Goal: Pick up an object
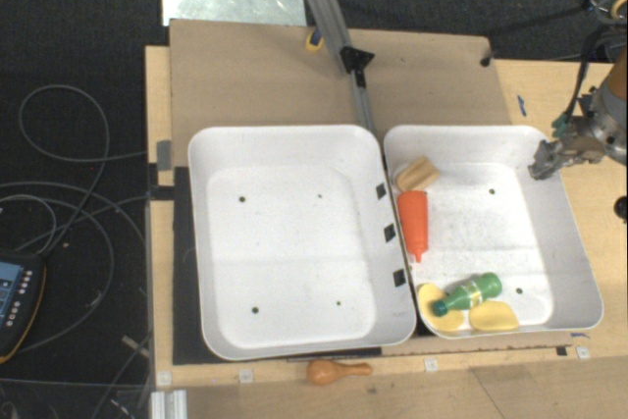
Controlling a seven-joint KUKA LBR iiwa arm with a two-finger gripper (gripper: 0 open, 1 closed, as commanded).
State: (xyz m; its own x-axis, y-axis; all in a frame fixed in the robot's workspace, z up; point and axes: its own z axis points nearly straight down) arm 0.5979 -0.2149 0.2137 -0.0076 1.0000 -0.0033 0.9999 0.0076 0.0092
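White bins sit side by side on the tan worktop (255, 74). Left bin (211, 240) has nothing but small dark dots on its floor. Right bin (559, 240) carries all the pickable items, along its left and near edges: a tan wooden block (416, 174) at the far left corner, an orange bottle-shaped piece (414, 221) just below it lying along the left wall with the narrow end toward the near side, then a green bottle (469, 292) lying tilted near the front edge, resting over a yellow piece (429, 297) on its left, with a second yellow piece (493, 315) just beside it on the right. Hand (546, 160) hovers at the right bin's far right rim, well apart from every item; cannot tell whether it is released or clenched, nothing visible between the fingers. Grey arm comes in from the right edge of the view. Small orange pear-shaped object (337, 370) lies outside the bins on the worktop's front strip, below the left bin. Grey metal pole (329, 10) runs diagonally from the top down to the gap between the bins. Cables and a handheld pendant (18, 299) sit on the dark floor to the left.
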